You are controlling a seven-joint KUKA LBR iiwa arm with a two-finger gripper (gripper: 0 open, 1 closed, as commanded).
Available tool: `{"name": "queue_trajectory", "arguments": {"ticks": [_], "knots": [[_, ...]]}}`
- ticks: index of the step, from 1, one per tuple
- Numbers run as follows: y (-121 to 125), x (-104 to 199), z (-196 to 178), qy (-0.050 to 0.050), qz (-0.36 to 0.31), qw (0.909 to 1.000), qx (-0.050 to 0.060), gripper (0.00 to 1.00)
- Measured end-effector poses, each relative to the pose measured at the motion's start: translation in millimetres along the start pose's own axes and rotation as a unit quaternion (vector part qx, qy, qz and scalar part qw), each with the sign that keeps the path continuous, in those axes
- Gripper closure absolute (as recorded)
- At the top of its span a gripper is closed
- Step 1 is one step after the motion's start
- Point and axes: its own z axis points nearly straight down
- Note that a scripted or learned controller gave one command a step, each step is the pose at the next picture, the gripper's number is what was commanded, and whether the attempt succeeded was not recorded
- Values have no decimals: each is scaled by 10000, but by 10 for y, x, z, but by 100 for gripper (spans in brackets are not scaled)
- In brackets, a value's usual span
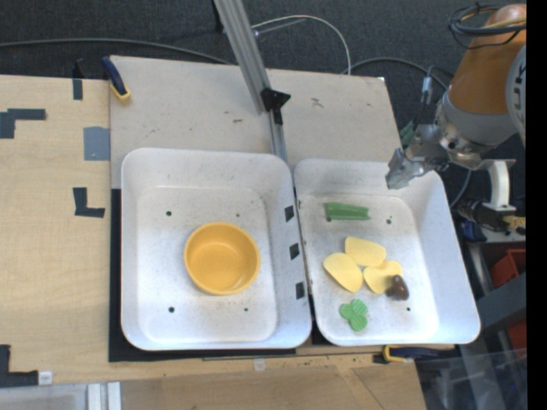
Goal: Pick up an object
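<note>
— Was the arm (491, 75) whole in the view?
— No, the right edge cut it off past the orange band.
— And the gripper (400, 174)?
— Too small and blurred to read.
— The brown thing (397, 289)?
— It hid part of a yellow piece (380, 278); its kind could not be told.

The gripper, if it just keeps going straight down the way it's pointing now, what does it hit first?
Most likely the bare floor of the right bin near its far corner. The gripper points down and slightly left there; the green stick lies off to its left, probably outside that line, though depth is hard to judge.
</note>
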Motion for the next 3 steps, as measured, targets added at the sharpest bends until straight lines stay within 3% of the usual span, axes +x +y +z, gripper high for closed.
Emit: {"name": "queue_trajectory", "arguments": {"ticks": [2,3], "knots": [[-228,1122,-96,18,-35,10000,34,100],[-377,1707,57,16,-36,10000,45,100]]}}
